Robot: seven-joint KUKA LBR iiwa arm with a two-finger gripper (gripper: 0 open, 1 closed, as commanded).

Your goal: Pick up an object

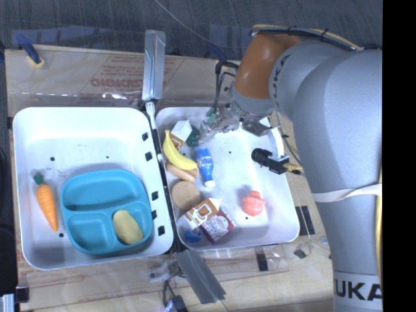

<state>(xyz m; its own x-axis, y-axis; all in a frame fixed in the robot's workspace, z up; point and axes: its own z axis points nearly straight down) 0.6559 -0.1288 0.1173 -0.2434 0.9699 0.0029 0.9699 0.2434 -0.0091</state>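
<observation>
My gripper hangs low over the back of the right bin, beside its rear left corner. Just below it lies a small blue bottle with a white cap, pointing toward the front. A yellow banana lies to the left of the bottle, with a small dark green thing between the banana and the gripper. A tan bun rests under the banana's lower end. A red-orange toy sits at the right of this bin. I see nothing held in the gripper.
At the right bin's front are a brown and white carton and a blue cup. The left bin holds a carrot and a blue divided plate with a yellow potato.
</observation>
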